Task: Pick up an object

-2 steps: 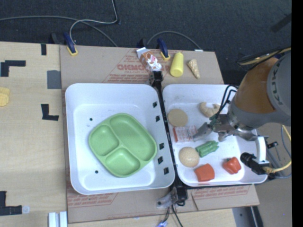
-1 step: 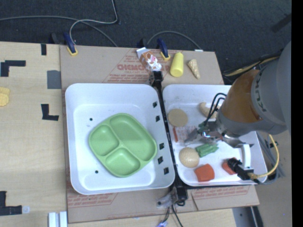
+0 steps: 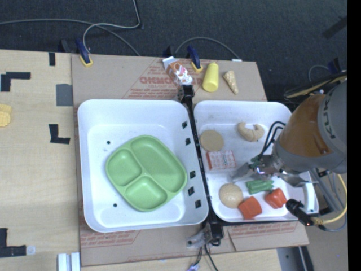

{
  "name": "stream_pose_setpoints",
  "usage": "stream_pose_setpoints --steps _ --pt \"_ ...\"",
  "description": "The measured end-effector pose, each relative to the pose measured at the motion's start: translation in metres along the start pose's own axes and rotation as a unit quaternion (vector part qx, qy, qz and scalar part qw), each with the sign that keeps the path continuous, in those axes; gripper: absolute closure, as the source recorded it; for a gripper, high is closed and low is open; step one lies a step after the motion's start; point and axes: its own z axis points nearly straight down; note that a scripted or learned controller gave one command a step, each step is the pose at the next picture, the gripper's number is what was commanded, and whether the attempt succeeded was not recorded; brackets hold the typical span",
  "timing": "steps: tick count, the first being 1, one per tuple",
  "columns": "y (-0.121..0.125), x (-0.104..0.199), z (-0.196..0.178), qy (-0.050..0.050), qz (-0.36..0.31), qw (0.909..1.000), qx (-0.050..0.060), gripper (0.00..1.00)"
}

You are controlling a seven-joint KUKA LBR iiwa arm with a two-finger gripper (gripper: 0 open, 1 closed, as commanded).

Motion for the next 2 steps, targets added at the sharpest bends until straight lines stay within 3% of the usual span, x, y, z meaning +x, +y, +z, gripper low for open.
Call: stream_pose_setpoints --steps 1,2 --pt "0.039 0.033 0.004 0.002 0.0 1.0 0.005 0.0" --pt "0.096 -0.002 -0.085 0.001 0.001 1.0 0.007 0.0"
